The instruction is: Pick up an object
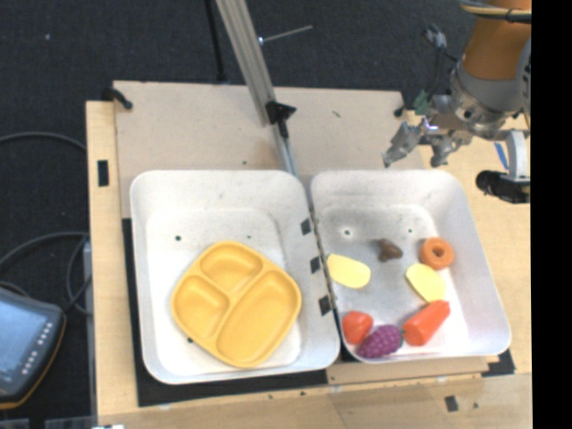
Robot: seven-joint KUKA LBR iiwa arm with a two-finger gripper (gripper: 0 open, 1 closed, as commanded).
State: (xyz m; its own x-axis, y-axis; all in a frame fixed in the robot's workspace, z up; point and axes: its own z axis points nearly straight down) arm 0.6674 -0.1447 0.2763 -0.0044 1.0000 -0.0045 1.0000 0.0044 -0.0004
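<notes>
End effector [418, 147] hangs above the far rim of the right shallow white plastic bin [478, 239], fingers spread, grasping nothing. Below and nearer the camera lie a small brown lump [389, 249], orange ring [437, 254], two yellow pieces, red items and purple grape cluster [381, 340]. Far left sits a yellow divided plate [237, 303].

Arm [494, 38] cut off at top edge, small brown item [389, 250] perhaps unidentifiable
</notes>
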